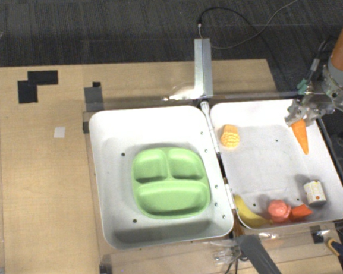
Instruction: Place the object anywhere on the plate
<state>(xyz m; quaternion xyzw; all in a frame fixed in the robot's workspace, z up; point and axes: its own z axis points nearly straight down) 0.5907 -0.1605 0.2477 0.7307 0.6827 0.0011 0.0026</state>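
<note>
A green divided plate (169, 181) lies in the middle of the left bin (109, 145). At the far right corner of the right bin (263, 161), an orange carrot (301, 137) points its thin tip toward the front. Its thick end sits between the fingertips of my gripper (298, 116), which is shut on it. The arm reaches in from the right edge, with its orange band visible at the top right.
In the right bin, a yellow corn piece (230, 136) lies near the dividing wall. Along the front wall lie a banana (250, 214), a pink round item (277, 209), a small orange piece (300, 212) and a small white can (314, 192). A metal post (203, 68) stands behind the bins.
</note>
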